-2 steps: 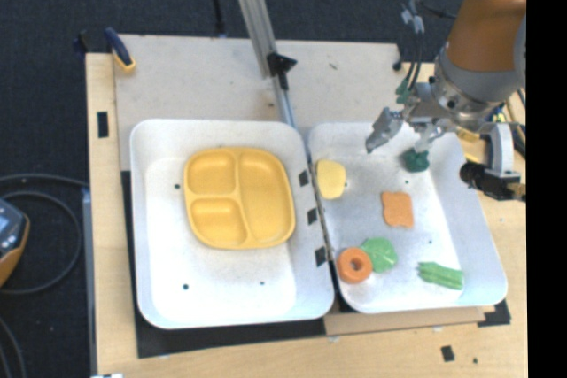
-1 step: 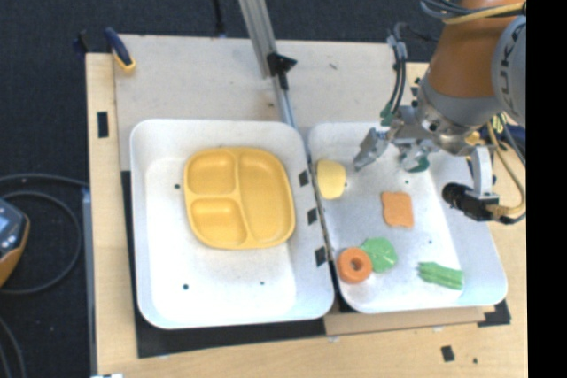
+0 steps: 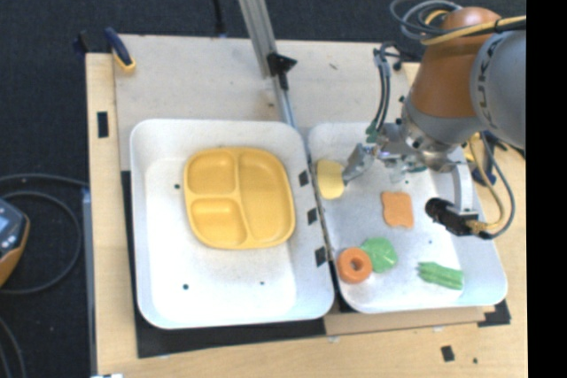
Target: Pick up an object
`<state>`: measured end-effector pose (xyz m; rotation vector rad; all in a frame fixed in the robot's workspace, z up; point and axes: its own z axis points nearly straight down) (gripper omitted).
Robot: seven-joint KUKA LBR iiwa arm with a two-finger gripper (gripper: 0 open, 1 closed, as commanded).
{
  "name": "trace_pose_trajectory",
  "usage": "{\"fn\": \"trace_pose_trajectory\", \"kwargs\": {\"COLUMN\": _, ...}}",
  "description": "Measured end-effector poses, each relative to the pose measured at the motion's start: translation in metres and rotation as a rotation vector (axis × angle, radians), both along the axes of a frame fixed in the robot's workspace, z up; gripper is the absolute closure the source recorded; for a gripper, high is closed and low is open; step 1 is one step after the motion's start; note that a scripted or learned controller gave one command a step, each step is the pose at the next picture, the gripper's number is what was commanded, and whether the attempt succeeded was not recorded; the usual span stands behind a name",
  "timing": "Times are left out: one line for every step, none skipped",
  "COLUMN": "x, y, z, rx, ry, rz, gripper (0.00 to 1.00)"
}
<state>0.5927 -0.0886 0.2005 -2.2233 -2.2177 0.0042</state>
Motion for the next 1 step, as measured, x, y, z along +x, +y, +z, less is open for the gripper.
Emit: {"fn": "trace_pose_trajectory", "kwargs": {"x": 0.0027, "y": -0.0084, "z": -0.0459, "rx": 0.0, "ry": 0.0, "rz": 0.001, "gripper": 0.0}}
